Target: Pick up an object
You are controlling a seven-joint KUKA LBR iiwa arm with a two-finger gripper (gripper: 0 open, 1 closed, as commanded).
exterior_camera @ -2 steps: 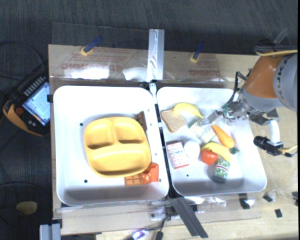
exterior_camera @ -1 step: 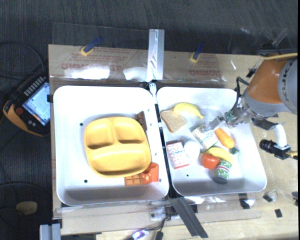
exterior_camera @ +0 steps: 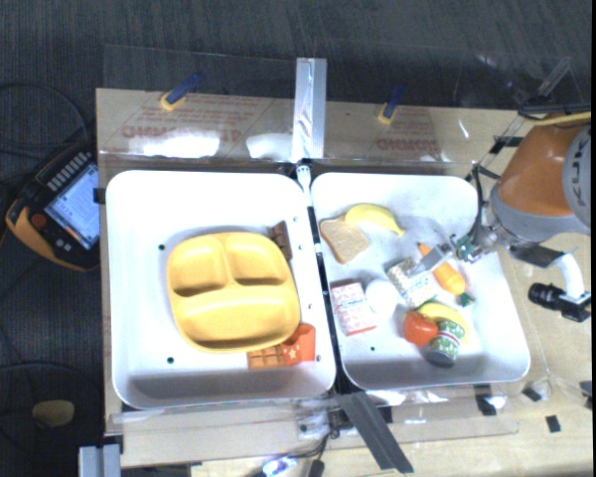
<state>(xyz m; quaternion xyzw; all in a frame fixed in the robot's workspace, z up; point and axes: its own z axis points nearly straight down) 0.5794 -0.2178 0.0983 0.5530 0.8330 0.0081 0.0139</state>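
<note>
The pincer (exterior_camera: 464,249) sits low at the right white bin (exterior_camera: 497,366), its spread impossible to tell. It would do best to centre on the small orange piece (exterior_camera: 451,276), clear of the silver packet (exterior_camera: 411,282).

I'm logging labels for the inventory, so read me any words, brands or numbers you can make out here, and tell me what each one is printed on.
None can be read.
Clear panel behind the bins: faint reddish print, too blurred.
Small pink-and-white box in the right bin: print too small.
Packet near the tool: markings too blurred.
Handheld controller screen left of the bench: lit, nothing legible.
</note>
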